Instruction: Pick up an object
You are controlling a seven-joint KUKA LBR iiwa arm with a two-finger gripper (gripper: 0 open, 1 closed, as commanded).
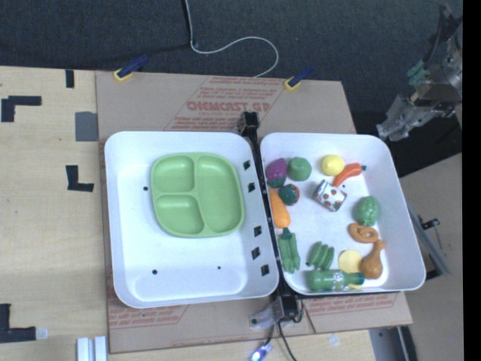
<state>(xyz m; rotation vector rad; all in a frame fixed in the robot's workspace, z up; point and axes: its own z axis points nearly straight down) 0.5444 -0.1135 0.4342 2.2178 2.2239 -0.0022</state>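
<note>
Toy food waits in the right bin, down and left of the gripper

The toy food looks like light, hard, smooth plastic, likely to slip; the spotted cube near the middle offers flat sides for a firm pinch, while the round yellow ball may roll away. The gripper hangs outside the right bin, beyond its far corner; whether it is wide or narrow cannot be told. Further left, a green divided plate lies in the left bin
</note>
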